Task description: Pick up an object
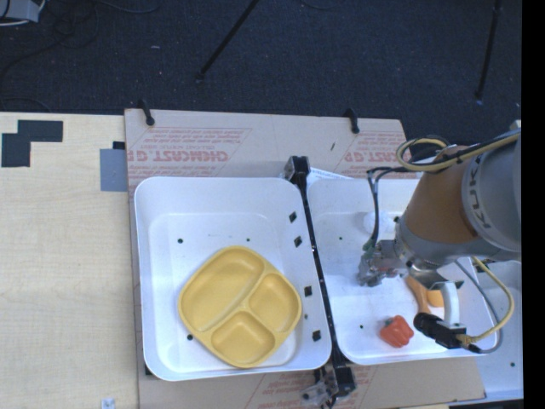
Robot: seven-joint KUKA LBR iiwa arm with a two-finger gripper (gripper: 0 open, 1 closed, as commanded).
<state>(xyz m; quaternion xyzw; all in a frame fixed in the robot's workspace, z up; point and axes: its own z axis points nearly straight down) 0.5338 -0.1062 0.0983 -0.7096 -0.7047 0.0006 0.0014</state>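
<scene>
A: While the gripper (pixel 371 273) is lowered into the right bin (pixel 349 207), how should the pick be made well?

B: A target should be fixed first. The red object (pixel 395 331) is the likeliest choice; it lies near the front of that bin, apart from the gripper. The fingers should be centred over it, brought straight down, and closed only once it is seated between them.

A: Can the fingers be judged spread or pressed together?

B: That cannot be told; they are too small and dark against the wrist. Nothing is seen held between them.

A: How is the object to be described?

B: It is small, red-orange and chunky, with blunt corners, and is probably easily nudged aside. An orange object (pixel 423 294) lies just beside it, partly hidden under the arm. The yellow tray (pixel 241 306) rests in the left bin (pixel 162 220).
</scene>
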